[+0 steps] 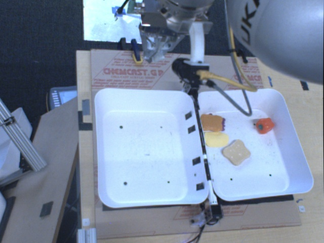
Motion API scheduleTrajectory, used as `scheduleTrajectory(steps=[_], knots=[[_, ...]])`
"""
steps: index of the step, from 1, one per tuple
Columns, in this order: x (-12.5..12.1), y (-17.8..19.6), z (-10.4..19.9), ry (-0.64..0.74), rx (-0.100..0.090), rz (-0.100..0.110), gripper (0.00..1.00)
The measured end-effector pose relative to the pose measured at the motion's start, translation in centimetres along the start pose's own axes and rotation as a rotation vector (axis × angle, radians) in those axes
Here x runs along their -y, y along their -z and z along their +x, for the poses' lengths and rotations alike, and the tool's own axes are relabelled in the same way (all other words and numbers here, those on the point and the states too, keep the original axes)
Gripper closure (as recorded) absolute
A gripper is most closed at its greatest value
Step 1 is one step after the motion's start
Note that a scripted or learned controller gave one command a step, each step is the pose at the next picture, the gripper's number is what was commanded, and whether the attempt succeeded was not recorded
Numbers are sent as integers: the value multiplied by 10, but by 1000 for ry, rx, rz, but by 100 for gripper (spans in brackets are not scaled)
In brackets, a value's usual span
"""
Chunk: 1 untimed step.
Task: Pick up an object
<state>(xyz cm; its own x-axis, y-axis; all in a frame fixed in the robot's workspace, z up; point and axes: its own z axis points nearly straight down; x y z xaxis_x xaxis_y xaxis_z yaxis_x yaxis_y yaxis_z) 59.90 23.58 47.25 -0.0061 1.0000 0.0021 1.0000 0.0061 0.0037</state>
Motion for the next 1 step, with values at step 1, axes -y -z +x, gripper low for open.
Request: scheduleTrajectory(steps=[1], knots=[[-26, 67, -2, -4, -1, -6, 100]])
